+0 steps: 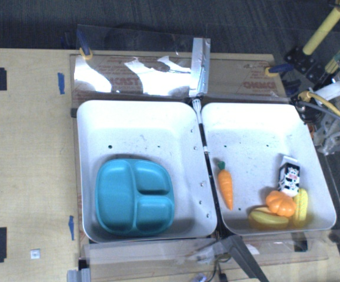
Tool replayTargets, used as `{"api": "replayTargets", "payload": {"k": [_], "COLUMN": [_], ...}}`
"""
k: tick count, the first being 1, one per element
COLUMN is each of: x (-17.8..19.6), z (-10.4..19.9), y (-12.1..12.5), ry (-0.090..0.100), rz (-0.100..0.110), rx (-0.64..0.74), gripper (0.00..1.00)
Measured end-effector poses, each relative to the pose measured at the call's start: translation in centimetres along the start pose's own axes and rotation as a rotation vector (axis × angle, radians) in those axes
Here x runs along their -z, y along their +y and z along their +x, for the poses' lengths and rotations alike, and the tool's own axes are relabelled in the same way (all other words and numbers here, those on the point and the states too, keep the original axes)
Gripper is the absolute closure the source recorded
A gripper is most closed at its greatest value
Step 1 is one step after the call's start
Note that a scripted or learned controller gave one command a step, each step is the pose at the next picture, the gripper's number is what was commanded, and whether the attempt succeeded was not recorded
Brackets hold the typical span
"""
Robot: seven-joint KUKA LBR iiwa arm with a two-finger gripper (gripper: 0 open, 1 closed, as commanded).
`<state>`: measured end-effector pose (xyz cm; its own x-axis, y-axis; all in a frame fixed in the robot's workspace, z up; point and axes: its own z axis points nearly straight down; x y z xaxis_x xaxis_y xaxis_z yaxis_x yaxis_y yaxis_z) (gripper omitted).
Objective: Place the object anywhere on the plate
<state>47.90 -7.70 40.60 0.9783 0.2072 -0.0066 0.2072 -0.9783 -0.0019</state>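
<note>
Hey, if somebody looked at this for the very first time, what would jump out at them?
Probably the blue divided plate, sitting low in the left bin. Next, the bright toys in the right bin: a carrot beside the divider and, clustered in the near right corner, a banana, an orange pumpkin, corn and a small carton.

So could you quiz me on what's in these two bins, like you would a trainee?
1. True or false: the carrot lies on the blue plate.
2. Which bin holds the toy foods: A left, B right?
3. Fill in: the small milk carton stands next to an orange pumpkin, a corn cob and a yellow ____.

Key: 1 false, it lies in the right bin; 2 B; 3 banana.
</note>
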Motion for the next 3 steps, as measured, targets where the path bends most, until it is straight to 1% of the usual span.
{"api": "replayTargets", "payload": {"k": [1, 2, 3], "x": [-1.0, -4.3, -3.2], "z": [-0.1, 0.5, 0.6], "y": [0.8, -2.0, -2.0], "ry": [0.001, 0.0, -0.001], "rz": [0.001, 0.0, 0.0], "rx": [-0.008, -0.005, -0.003], "gripper": [1.0, 1.0, 1.0]}}
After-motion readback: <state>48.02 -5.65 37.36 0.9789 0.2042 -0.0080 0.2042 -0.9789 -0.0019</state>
